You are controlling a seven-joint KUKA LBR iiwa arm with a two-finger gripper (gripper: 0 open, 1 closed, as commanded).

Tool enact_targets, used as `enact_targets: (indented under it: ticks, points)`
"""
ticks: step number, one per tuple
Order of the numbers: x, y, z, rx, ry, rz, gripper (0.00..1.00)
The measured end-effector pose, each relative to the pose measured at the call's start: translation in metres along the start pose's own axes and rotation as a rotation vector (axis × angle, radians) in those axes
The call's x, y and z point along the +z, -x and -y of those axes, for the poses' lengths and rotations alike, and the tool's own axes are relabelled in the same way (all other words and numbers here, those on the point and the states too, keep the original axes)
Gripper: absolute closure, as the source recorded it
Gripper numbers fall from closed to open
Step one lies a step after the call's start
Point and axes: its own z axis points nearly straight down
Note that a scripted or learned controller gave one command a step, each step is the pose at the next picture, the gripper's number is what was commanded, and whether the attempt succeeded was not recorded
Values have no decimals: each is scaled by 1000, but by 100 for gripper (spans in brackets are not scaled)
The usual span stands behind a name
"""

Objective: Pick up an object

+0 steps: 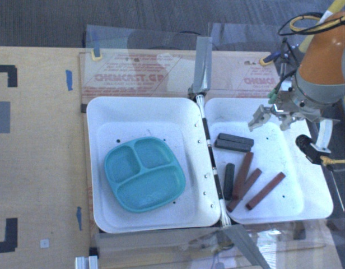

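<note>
White bins: left bin [99, 114] and right bin [315, 203] side by side on the table [38, 167], touching along a central divider.
Left bin contents: teal divided plate [144, 174], three compartments, lying flat near the bin's middle, slightly rotated.
Right bin contents: dark grey block [234, 143] lying flat near the divider, upper part of the bin; small black bar [229, 181] below it, close to the divider; three brown sticks lower down.
Brown sticks: long stick [243, 175] slanted, just beside the black bar; second stick [245, 190] slanted alongside it, touching or nearly so; third stick [265, 190] set apart to the right, tilted the same way.
Arm: grey with orange band [323, 60], entering from the right, cables looped above the wrist.
Tool [271, 118]: above the upper right part of the right bin, fingers spread apart, nothing between them; left finger [259, 118] angled out toward the bin's middle.
Tool versus objects: apart from the dark grey block, which lies below and to its left; well apart from the sticks.
Backdrop: brown cardboard sheet [133, 74] with red print behind the bins, blue tape marks [69, 80] on the table at the left.
</note>
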Motion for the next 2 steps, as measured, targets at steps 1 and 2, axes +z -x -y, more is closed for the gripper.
enact_targets:
  ticks: [1, 2]
  points:
    - [125, -5, 47, 17, 6, 0, 0]
    - [115, -2, 46, 23, 9, 0, 100]
